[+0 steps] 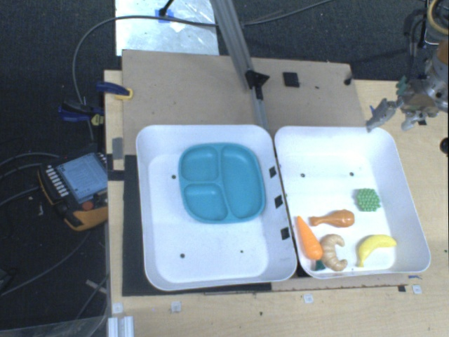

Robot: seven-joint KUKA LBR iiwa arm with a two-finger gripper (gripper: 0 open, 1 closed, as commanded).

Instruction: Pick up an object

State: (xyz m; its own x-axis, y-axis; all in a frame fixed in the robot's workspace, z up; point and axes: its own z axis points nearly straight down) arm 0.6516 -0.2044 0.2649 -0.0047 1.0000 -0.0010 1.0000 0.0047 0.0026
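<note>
The worktop [203, 90] below me is a tan board, edged along its left and front by a dark mat [130, 244]. Two shallow white bins sit directly on it, side by side and touching along their inner rims: the left bin [158, 258] and the right bin [403, 188]. Small black clips [278, 201] line the seam between them. Behind the bins a grey pole [235, 30] slants across the board and ends at a black bracket [255, 80], with a small black block [291, 79] lying just beside it on the bare board.
</note>
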